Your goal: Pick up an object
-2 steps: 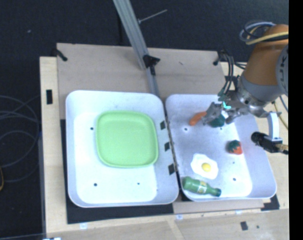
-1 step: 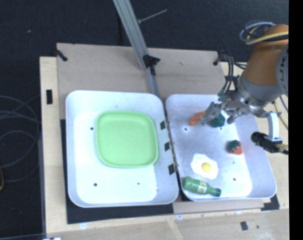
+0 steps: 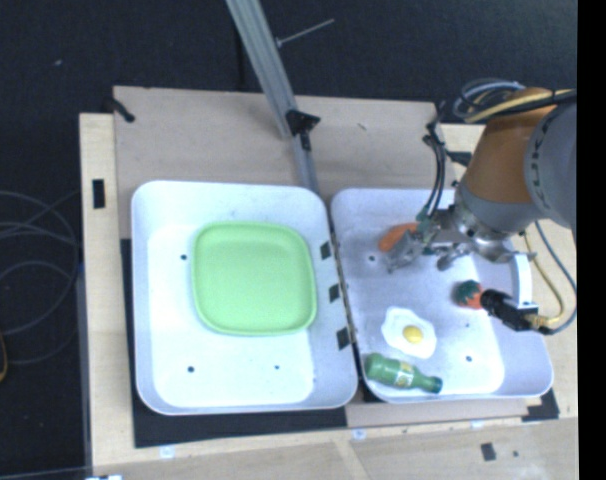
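The gripper [image 3: 408,251], its jaws' state unreadable, hovers by a small orange carrot-like toy [image 3: 395,235], seemingly light, rigid plastic, best pinched across its narrow middle.

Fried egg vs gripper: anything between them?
No. In the camera view, bare white bin floor separates the fried egg from the gripper.

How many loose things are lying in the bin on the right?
4: an orange piece by the gripper, a small green-and-red item right of centre, a fried egg in the middle, a green bottle along the near edge. The arm may hide more.
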Controlling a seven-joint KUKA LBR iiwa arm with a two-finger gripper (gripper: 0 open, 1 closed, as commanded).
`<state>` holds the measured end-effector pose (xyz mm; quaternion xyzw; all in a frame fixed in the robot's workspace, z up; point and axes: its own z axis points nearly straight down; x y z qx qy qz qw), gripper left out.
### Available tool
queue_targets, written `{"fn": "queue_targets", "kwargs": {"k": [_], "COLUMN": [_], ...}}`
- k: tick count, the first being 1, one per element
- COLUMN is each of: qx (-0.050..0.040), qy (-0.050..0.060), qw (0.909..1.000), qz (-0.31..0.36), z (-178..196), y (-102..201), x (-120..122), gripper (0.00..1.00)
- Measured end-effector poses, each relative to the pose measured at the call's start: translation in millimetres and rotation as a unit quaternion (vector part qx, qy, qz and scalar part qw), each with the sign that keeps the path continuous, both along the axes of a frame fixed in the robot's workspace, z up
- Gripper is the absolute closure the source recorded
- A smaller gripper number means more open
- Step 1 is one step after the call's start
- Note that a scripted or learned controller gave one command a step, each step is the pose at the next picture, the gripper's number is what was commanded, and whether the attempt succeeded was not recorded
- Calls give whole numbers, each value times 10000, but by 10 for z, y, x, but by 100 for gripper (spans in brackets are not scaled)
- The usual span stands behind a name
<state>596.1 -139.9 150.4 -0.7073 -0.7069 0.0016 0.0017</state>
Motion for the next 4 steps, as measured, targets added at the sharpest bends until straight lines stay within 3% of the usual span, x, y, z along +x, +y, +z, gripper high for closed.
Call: {"fn": "queue_targets", "kwargs": {"k": [1, 2, 4], "qx": [-2, 2, -3], "qy": [-11, -34, -52], "qw": [10000, 10000, 10000], "qz": [0, -7, 4], "z": [-515, -390, 775], "y": [-5, -7, 29], "x": [-7, 5, 48], "gripper": [0, 100, 100]}}
